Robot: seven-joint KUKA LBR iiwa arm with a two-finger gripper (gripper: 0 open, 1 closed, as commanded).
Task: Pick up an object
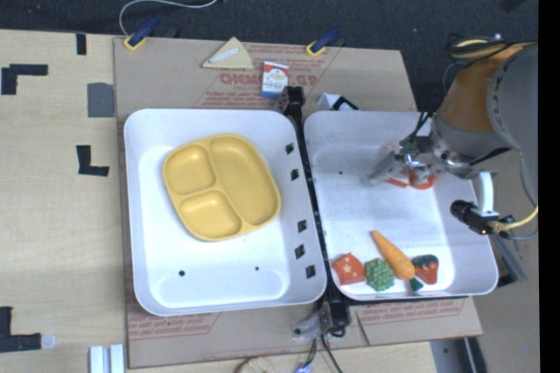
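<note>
A sectioned plate point(221, 186) lies in the left bin point(149, 275); toy foods point(385, 266) in the right bin point(350, 144).

Red print on the cardboard sheet point(367, 73) is too blurred to read.

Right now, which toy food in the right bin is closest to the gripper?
The small red-orange piece, right beside the gripper. The carrot, broccoli and others lie along the bin's near edge.
</note>
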